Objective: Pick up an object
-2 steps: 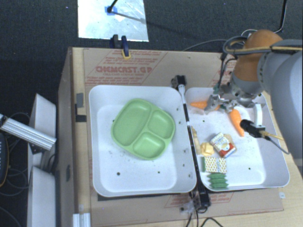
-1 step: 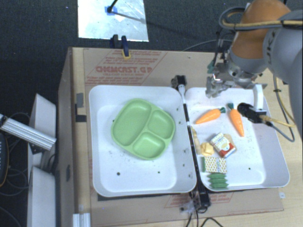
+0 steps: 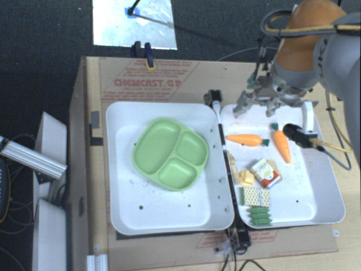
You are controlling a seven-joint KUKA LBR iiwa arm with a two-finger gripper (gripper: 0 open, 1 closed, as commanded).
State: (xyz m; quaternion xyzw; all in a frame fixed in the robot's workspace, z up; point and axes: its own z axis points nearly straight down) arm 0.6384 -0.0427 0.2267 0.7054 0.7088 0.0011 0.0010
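Observation:
My gripper (image 3: 256,107) hangs over the far end of the right bin (image 3: 324,199), its two grey fingers (image 3: 240,104) spread open with nothing between them. Just below it lies an orange carrot (image 3: 244,140), pointing sideways. A second carrot (image 3: 282,145) lies at a slant to its right. Nearer the front are a red and white packet (image 3: 266,174), a small yellow piece (image 3: 246,178), a green and white packet (image 3: 255,196) and a dark green bundle (image 3: 259,215).
The left bin (image 3: 121,208) holds a pale green divided plate (image 3: 170,153). A black clip (image 3: 213,98) sits at the far end of the wall between the bins. The arm's orange band and grey body loom at the upper right.

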